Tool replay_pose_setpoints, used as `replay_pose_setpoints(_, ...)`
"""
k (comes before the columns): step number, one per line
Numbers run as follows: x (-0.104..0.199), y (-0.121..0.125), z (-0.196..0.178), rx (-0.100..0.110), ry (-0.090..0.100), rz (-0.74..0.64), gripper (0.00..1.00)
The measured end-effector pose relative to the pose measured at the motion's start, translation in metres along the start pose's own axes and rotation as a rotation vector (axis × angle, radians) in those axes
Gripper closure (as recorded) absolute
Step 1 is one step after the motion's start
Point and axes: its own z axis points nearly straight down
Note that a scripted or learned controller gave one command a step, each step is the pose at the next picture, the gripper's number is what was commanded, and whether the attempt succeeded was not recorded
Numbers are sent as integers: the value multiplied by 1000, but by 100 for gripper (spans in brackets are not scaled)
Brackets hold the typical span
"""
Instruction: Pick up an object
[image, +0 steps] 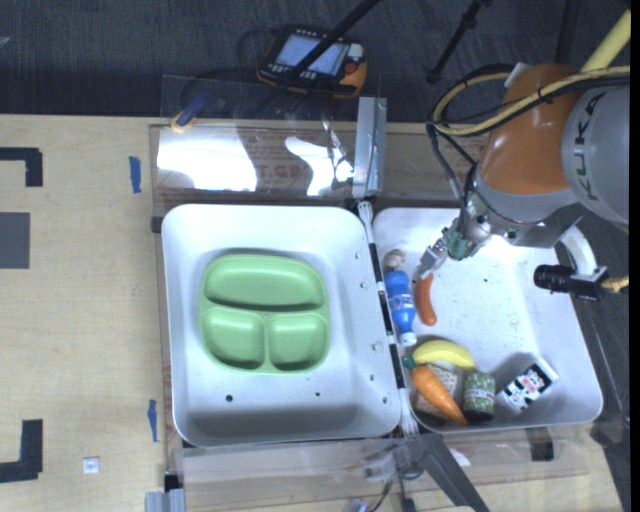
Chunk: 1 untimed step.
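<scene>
My gripper (432, 262) hangs over the upper left part of the right bin (560, 340), pointing down and to the left. Just below its tip lies a small orange-red sausage-shaped thing (427, 300), close to the tip but apart from it. To the left of that, a blue bottle (401, 303) lies along the bin's left wall. Lower in the bin are a yellow banana (444, 353), an orange carrot (436, 392), a green can (479, 394) and a black-and-white toy (526, 384).
The left bin (190, 400) holds a green divided plate (265, 310). A metal divider (383, 300) separates the two bins. The middle and upper right of the right bin's floor is bare white. A clear panel stands behind the left bin.
</scene>
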Motion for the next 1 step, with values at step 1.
replay_pose_setpoints(1,12,-90,-40,0,0,91,100)
